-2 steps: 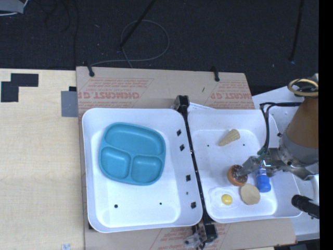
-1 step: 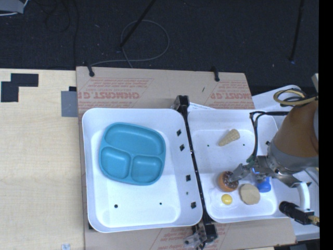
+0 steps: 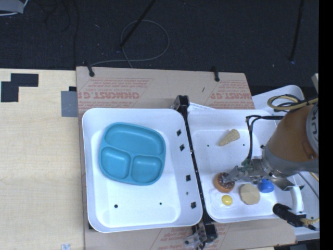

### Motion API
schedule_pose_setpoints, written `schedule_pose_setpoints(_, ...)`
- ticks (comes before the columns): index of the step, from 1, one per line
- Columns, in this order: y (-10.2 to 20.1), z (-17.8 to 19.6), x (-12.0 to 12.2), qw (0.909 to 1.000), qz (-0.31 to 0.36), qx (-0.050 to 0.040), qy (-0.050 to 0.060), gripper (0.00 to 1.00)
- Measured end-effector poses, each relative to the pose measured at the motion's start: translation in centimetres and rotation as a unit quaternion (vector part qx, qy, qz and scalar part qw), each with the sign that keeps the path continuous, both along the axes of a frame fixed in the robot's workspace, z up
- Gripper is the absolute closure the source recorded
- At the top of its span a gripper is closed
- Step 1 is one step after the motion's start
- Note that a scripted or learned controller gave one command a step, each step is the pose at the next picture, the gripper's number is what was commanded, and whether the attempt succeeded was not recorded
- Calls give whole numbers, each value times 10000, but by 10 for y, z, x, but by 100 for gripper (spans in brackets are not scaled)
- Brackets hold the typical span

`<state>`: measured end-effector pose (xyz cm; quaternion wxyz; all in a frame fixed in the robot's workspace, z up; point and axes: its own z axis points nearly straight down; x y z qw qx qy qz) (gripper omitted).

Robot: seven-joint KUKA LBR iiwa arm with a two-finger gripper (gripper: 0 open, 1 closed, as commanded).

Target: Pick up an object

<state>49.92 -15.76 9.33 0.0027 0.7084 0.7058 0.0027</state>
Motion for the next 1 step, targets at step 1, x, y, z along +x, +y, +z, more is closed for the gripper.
schedule_pose_setpoints(1, 3, 13, 4, 10000, -8, 33, -45, 100)
